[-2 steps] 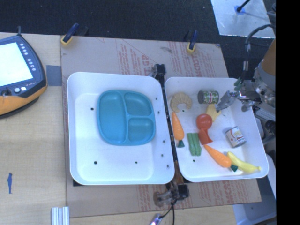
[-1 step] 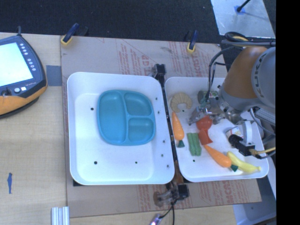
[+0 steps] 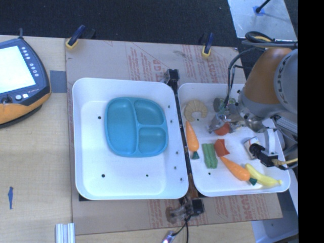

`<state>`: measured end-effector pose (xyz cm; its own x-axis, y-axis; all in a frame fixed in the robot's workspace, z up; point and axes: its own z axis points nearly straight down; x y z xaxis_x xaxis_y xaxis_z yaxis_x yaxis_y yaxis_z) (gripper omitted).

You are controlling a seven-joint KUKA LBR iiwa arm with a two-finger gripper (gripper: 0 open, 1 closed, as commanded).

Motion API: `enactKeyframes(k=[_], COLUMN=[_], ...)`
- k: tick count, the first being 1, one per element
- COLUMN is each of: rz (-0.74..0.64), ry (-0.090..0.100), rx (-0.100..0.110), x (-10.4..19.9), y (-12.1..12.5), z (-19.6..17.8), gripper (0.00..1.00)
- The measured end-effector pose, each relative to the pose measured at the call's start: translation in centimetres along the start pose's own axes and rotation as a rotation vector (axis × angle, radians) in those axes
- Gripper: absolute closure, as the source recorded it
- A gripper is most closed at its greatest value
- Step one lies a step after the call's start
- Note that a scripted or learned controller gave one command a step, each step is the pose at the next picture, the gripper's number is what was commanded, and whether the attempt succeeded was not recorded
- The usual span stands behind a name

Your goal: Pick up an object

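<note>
The gripper is low over the far part of the right bin, hanging from the grey arm that comes in from the view's right. Whether it is spread or pressed together cannot be told from this slant. A small red-orange piece lies right at its tip, touching or nearly so; it is unclear whether it is pinched. Just beside the gripper, toward the left bin, sits a beige roll. A little nearer the camera than that, a carrot lies along the bin's wall. Nearer the camera than the gripper is a red block, with a green piece just beside it on the left-bin side. Beyond the block, further from the gripper, a second carrot slants toward a banana in the bin's near corner, their ends close together. Well apart from the gripper, in the left bin, rests a blue plate with three compartments.
</note>
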<state>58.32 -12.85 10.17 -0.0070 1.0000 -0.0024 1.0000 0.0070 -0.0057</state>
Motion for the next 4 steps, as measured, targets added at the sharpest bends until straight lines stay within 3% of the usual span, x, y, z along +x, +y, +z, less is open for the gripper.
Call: enactKeyframes(k=[1,2,3,4], rz=[0.001,0.006,0.0,0.006], ry=[0.003,0.004,0.002,0.002], rx=[-0.005,-0.002,-0.001,-0.002], x=[7.6,7.5,13.2,7.8], y=[1.7,-3.4,-8.7,-0.1], z=[-13.3,-14.7,-15.8,-15.3], gripper=[1.0,1.0,1.0,1.0])
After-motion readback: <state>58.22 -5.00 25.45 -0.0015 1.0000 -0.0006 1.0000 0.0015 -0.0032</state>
